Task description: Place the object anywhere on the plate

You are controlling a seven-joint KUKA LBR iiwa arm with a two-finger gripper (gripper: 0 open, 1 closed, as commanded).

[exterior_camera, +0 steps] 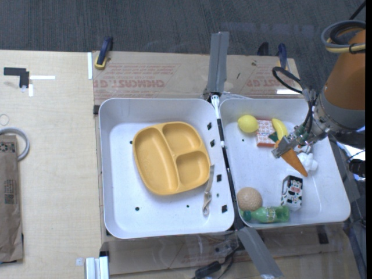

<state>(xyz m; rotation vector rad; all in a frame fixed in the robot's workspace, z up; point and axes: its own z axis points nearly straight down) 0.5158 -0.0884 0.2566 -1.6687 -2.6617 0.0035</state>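
Observation:
A yellow three-section plate lies in the left bin. In the right bin my gripper hangs low over the upper middle. It is right above the top end of an orange carrot and just below a banana. A small red-and-white packet lies just to its left. I see nothing lifted clear of the bin floor.
The right bin also holds a lemon, a white lump, a cow-patterned carton, a tan ball and a green bottle. A metal utensil lies beside the plate's right edge. A divider separates the bins.

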